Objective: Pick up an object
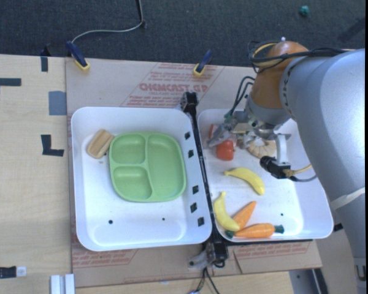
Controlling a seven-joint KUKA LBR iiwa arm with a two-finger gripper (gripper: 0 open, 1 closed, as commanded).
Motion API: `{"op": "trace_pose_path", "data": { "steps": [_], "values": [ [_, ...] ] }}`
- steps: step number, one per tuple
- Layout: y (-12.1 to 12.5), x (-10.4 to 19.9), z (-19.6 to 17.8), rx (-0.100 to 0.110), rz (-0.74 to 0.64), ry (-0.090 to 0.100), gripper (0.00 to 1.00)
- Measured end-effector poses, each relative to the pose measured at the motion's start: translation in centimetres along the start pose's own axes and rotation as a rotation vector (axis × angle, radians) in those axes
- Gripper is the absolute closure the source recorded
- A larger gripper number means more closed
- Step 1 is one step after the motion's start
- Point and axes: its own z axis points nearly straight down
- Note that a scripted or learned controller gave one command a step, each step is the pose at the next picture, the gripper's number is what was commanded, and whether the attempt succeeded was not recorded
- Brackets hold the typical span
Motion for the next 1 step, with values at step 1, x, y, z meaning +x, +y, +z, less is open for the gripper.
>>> {"op": "trace_pose_path", "data": {
  "steps": [1],
  "values": [
    [0.02, -0.02, -1.03, -0.001, -0.001, -0.002, 1.00]
  ]
}}
